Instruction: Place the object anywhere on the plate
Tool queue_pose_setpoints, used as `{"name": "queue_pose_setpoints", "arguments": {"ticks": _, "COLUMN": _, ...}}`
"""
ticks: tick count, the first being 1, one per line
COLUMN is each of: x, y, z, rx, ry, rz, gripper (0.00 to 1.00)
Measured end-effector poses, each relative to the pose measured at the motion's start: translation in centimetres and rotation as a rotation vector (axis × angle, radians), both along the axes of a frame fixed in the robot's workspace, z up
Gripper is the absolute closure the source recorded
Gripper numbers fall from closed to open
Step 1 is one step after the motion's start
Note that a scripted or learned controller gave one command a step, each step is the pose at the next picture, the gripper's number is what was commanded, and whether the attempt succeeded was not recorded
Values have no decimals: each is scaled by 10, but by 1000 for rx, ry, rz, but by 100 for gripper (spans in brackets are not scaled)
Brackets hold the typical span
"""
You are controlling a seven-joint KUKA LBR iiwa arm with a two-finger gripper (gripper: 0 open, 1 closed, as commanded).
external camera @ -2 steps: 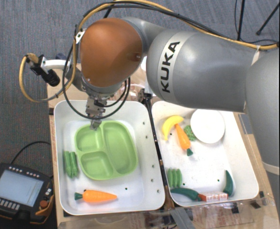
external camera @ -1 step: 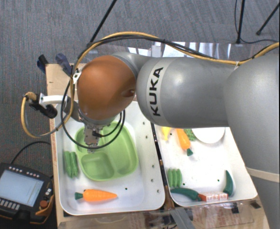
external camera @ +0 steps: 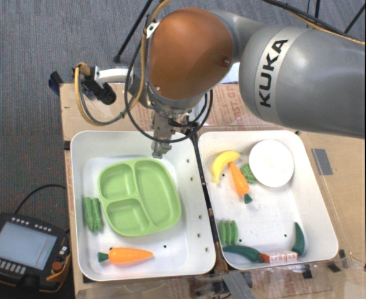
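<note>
A light green plate (external camera: pixel 139 198) with three compartments lies in the left bin (external camera: pixel 83 151), and nothing rests on it. My gripper (external camera: pixel 161 147) hangs just over the plate's far rim, pointing down from the big orange wrist; I see nothing in it. An orange carrot (external camera: pixel 125 255) lies in front of the plate. A green bean pod (external camera: pixel 93 213) lies beside the plate's left edge.
The right bin (external camera: pixel 313 192) holds a banana (external camera: pixel 223 162), a second carrot (external camera: pixel 239 180), a white round lid (external camera: pixel 271 162), green pods (external camera: pixel 228 232), two dark green vegetables (external camera: pixel 242 252) (external camera: pixel 299 238) and a red and white block (external camera: pixel 277 256). A pendant (external camera: pixel 24 248) sits at the lower left.
</note>
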State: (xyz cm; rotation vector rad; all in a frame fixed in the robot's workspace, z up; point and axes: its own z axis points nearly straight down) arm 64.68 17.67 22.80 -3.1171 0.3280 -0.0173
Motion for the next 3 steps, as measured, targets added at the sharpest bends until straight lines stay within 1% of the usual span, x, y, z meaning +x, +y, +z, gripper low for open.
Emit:
{"name": "queue_pose_setpoints", "arguments": {"ticks": 1, "x": -69, "y": 37, "z": -90, "rx": -4, "ry": 27, "rz": -26, "gripper": 100}}
{"name": "queue_pose_setpoints", "arguments": {"ticks": 2, "x": -67, "y": 37, "z": -85, "rx": -3, "ry": 18, "rz": -27, "gripper": 0}}
{"name": "queue_pose_setpoints", "arguments": {"ticks": 3, "x": -69, "y": 41, "z": -77, "rx": 1, "ry": 23, "rz": -26, "gripper": 100}}
